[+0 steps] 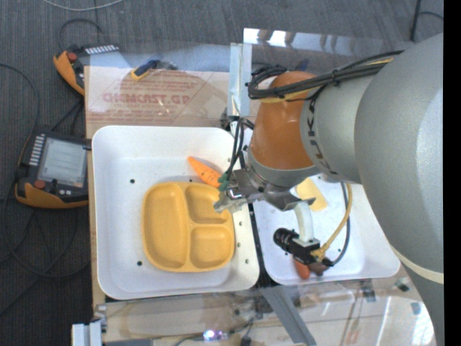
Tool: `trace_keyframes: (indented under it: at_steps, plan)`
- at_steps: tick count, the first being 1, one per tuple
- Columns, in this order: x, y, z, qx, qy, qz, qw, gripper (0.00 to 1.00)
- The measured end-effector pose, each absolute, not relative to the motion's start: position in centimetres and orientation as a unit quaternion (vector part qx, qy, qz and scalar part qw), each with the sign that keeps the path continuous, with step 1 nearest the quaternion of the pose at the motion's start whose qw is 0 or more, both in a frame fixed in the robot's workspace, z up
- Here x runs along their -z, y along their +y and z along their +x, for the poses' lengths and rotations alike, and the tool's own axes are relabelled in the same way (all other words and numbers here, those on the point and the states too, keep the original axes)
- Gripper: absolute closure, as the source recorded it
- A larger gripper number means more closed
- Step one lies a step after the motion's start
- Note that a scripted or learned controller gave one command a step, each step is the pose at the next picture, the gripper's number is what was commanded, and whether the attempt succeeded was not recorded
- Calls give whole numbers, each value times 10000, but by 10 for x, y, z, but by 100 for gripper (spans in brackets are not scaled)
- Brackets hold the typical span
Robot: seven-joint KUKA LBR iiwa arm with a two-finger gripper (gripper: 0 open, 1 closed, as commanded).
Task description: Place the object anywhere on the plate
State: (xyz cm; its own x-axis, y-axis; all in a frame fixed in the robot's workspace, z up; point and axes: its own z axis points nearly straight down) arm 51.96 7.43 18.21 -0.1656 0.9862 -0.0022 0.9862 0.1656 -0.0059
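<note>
The arm (346, 121) reaches in over the divide between the two white bins, its orange band above the wrist. The gripper (225, 193) sits low at the inner edge of the left bin (115, 193), right at the near corner of the yellow plate (189, 225). Whether it is open or closed cannot be told: the tips are small and partly blurred against the bin wall, and nothing can be made out between them.

A toy carrot (204, 170) lies on the left bin's floor just up and to the left of the gripper, beside the plate's upper edge but not on it. Its orange body points away from the gripper; the green end lies nearest the gripper.

The plate has three compartments and lies to the left of and below the gripper.

In the right bin (374, 265), behind the gripper, a pale yellow piece (311, 192) shows partly under the wrist. A small red item (302, 269) lies lower, beside a black fitting (292, 242).
</note>
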Motion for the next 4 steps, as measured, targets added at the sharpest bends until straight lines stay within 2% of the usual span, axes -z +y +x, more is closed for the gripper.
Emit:
trace_keyframes:
  at_steps: [1,2,3,4]
  plan:
    - [-182,74,520,-28,-7633,-6460,13,0]
    - [-182,74,520,-28,-7633,-6460,13,0]
    - [-190,74,520,-38,-7633,-6461,23,100]
    - [-190,74,520,-38,-7634,-6460,24,0]
